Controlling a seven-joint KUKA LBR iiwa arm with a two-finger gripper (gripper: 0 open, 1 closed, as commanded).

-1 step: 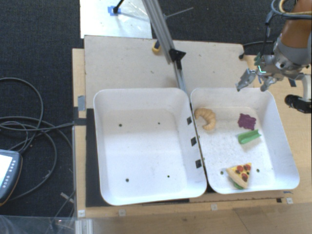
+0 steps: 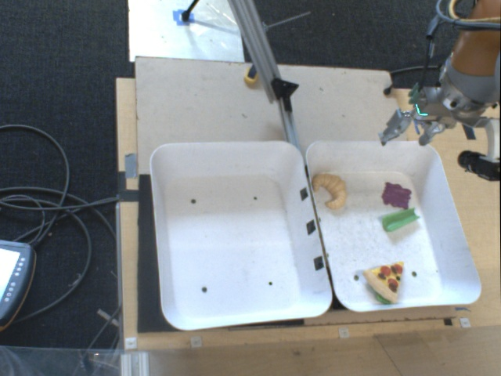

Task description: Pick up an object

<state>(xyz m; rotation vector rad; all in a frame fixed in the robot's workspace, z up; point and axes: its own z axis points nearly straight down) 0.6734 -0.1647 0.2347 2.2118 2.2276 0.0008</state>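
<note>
The right bin point(image 2: 448, 202) holds a tan croissant point(image 2: 331, 189) near its left wall, a purple piece point(image 2: 396, 195), a green piece point(image 2: 400, 220) just below it, and a pizza slice point(image 2: 385, 280) toward the front. My gripper point(image 2: 410, 129) hangs above the right bin's far rim, up and to the right of the croissant. Its two fingers stand apart, open, with nothing between them.
The left bin point(image 2: 168, 210) sits beside the right one, sharing a middle wall. A slanted metal pole point(image 2: 262, 49) crosses the board behind the bins. Cables and a tablet point(image 2: 12, 276) lie on the dark floor at left.
</note>
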